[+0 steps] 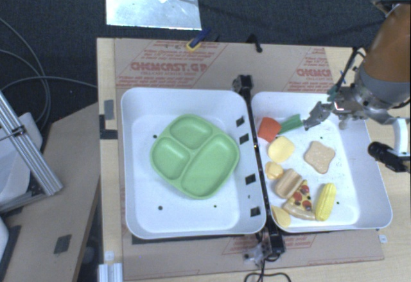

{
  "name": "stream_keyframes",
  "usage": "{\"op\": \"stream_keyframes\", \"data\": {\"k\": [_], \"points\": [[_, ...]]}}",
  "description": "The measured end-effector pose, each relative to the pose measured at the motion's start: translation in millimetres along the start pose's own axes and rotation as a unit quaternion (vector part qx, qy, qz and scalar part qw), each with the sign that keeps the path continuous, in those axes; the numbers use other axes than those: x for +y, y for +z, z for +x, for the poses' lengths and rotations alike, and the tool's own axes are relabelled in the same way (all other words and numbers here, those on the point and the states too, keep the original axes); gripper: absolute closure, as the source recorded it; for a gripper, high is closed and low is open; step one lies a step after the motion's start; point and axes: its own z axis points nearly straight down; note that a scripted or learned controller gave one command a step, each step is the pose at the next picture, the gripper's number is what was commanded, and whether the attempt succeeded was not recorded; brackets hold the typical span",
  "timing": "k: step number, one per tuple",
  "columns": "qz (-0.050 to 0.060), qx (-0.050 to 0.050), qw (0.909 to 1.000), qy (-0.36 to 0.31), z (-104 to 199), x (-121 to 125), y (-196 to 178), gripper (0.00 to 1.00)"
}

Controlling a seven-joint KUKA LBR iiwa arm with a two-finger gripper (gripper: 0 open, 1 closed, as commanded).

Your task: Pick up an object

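Note:
The right bin (363, 168) holds several toy foods. A red piece with a green stem (270, 127) lies at its back left. In front of that lie a pale yellow round piece (280, 148) and a slice of toast (319, 156). Nearer the front are a hot dog (288, 182), a pizza slice (300, 200) and a corn cob (325, 201). My gripper (314, 117) hangs over the back of this bin, just right of the green stem and behind the toast. I see nothing held in it.
A green divided plate (195, 155) lies in the left bin (144, 114). A black divider with clips (252, 146) runs between the bins. The grey arm (385, 75) comes in over the right bin's far right corner.

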Motion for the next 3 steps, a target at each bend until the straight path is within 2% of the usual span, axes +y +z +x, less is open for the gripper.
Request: {"op": "stream_keyframes", "data": {"k": [1, 2, 3], "points": [[0.003, -0.001, 1.0, 0.002, -27.3, -22.9, 147.2, 0.0], [-0.002, 0.001, 1.0, 0.001, -82.4, -27.8, 143.8, 0.0], [-0.004, 0.0, 1.0, -0.001, -79.4, -54.6, 143.2, 0.0]]}}
